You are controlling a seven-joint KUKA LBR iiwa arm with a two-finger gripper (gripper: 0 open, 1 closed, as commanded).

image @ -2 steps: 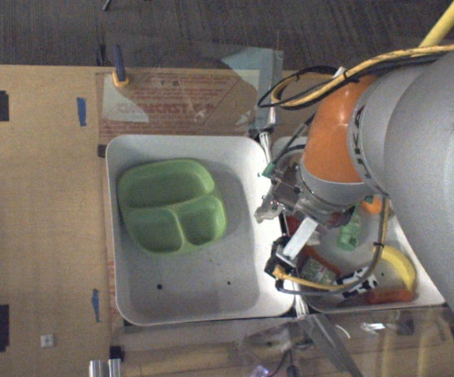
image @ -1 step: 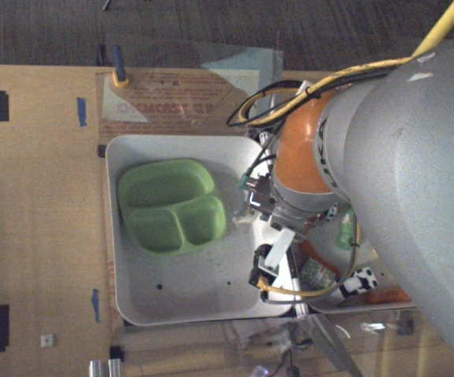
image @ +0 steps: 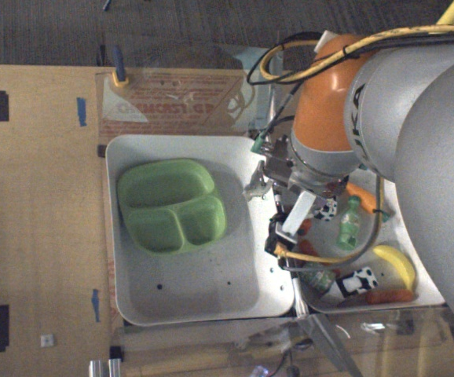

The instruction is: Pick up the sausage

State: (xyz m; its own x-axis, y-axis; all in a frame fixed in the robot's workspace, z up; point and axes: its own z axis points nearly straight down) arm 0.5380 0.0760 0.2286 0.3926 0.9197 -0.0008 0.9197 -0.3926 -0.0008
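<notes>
Hand [image: 260, 181] near the green tray [image: 172, 206] — sausage [image: 389, 295] beside the banana [image: 397, 264].

The left bin [image: 188, 293] is smooth white plastic with a dull sheen. It holds a matt green plastic tray [image: 172, 204]. The bench [image: 38, 210] looks like pale, unvarnished wood. The sausage [image: 389, 296] and banana [image: 397, 264] look smooth and glossy. The arm [image: 423, 116] has a glossy grey shell.

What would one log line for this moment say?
arm over right bin | sausage lying beside banana | green plate in left bin
</notes>
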